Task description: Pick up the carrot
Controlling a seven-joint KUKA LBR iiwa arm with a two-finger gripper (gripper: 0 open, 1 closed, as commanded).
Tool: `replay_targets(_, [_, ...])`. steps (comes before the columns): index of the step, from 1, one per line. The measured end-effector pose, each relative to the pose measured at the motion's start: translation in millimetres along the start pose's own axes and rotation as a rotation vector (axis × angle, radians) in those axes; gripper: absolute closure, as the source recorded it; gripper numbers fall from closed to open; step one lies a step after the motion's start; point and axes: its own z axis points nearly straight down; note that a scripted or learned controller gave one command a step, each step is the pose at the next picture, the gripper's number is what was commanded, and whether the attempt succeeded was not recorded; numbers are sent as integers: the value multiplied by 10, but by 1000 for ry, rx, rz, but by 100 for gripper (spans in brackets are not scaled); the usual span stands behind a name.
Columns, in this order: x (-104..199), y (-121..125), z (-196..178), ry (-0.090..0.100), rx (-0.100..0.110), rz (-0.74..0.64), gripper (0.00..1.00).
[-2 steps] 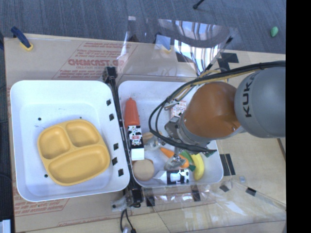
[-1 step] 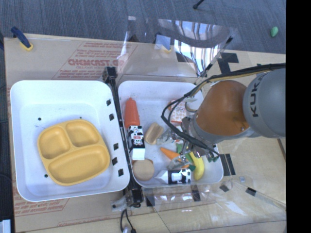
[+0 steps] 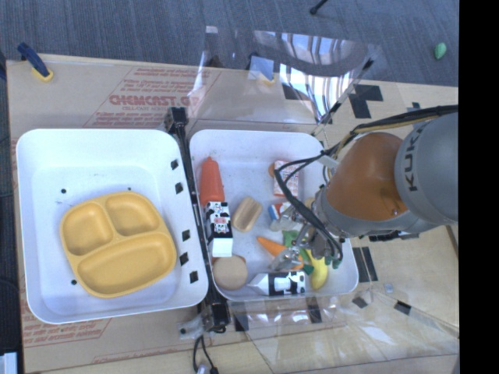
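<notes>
While the big grey arm with its orange band reaches in from the right, it hangs over the right white bin; the left white bin holds a yellow tray with three parts; in the right bin a tall orange bottle leans by the left wall, with a black and white box below it; a tan block and a round tan ball lie near; the small carrot lies on the bin floor, just left of the gripper; I cannot tell if the fingers are open or closed.
</notes>
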Motion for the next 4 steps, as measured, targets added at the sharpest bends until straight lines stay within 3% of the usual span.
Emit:
replay_targets(1, [264, 641, 6, 6, -1, 148, 0])
replay_targets(2, [266, 652, -87, 12, -1, 141, 100])
replay_targets(3, [208, 235, 51, 20, -1, -71, 100])
replay_targets(4, [394, 1119, -997, 13, -6, -70, 100])
